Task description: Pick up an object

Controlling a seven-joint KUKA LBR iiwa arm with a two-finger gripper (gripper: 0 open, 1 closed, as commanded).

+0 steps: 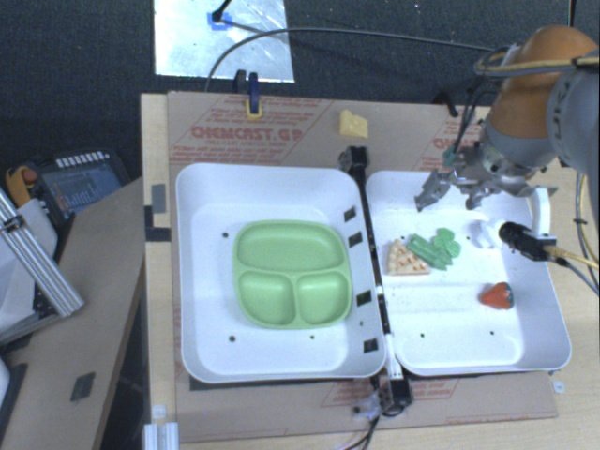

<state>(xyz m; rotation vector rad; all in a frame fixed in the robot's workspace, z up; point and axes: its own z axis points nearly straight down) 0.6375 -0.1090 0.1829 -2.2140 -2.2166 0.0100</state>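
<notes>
My gripper [457,193] hovers over the back of the right bin [469,354], its two fingers spread open with nothing between them. Just in front of it, near the bin's middle, lies a green leafy toy [438,247]. A tan waffle-like wedge [405,259] touches the toy's left side. A red strawberry-like piece [497,295] sits further to the front right. A small pale piece [482,236] lies right of the green toy.
The left bin [202,251] holds a green divided plate [289,273]. A black divider with clips [367,251] runs between the bins. A yellow block [353,124] rests on the board behind the bins.
</notes>
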